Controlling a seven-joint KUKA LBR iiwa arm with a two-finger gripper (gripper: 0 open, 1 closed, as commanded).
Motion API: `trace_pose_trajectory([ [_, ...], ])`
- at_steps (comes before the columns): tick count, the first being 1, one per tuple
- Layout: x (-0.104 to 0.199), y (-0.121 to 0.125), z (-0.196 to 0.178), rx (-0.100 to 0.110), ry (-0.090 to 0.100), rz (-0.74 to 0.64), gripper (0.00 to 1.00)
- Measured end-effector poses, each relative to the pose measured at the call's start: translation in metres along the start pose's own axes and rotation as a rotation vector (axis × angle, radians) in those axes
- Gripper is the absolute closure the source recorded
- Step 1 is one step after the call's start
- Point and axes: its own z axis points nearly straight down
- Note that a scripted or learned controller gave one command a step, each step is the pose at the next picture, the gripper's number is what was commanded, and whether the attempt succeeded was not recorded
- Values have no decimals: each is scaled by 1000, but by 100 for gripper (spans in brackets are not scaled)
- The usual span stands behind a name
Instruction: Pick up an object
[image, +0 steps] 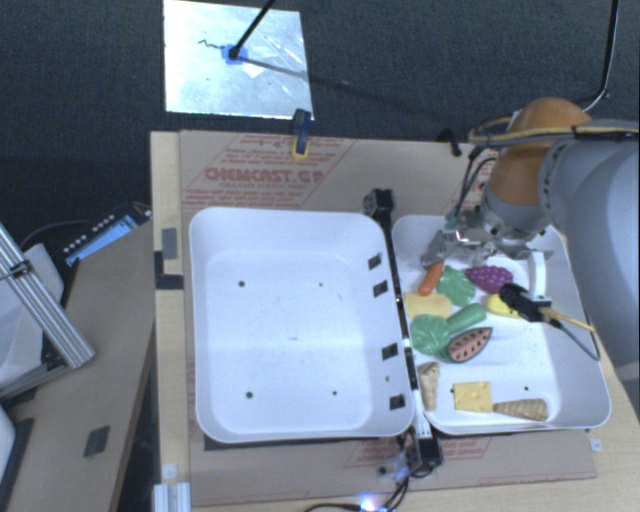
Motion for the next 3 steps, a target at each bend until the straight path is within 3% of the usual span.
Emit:
trace_pose_trajectory([
  [1, 2, 2, -15, -4, 0, -4, 100],
  [2, 51, 2, -109, -6, 2, -8, 100],
  [3, 121, 0, -107, -2, 2, -11, 100],
])
